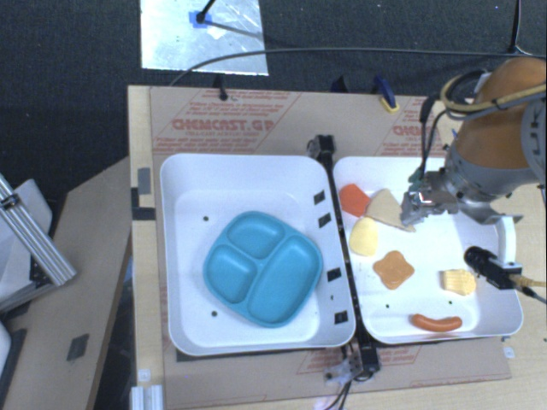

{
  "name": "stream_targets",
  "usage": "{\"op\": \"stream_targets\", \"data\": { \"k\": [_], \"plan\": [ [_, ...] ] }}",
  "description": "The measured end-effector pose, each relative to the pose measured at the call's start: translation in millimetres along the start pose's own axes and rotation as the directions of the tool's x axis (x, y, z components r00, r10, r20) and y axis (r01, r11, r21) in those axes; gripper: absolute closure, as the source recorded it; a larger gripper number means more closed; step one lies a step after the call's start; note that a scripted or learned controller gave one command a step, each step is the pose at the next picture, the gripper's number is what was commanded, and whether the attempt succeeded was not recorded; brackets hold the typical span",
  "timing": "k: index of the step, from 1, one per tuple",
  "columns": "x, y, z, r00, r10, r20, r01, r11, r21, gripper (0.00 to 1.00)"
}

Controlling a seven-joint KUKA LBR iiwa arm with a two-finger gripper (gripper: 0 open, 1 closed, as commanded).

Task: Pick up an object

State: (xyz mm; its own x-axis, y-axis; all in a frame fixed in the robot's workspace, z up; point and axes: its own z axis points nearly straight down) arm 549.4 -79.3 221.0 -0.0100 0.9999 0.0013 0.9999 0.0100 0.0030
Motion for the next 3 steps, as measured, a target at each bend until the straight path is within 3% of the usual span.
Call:
{"op": "stream_targets", "data": {
  "k": [1,3],
  "plan": [
    [58,11,-3,1.0,-0.001,-0.001,0.001,1.0,0.0,1.0],
    [164,54,10,1.0,-0.001,-0.001,0.001,1.0,0.0,1.0]
  ]
}}
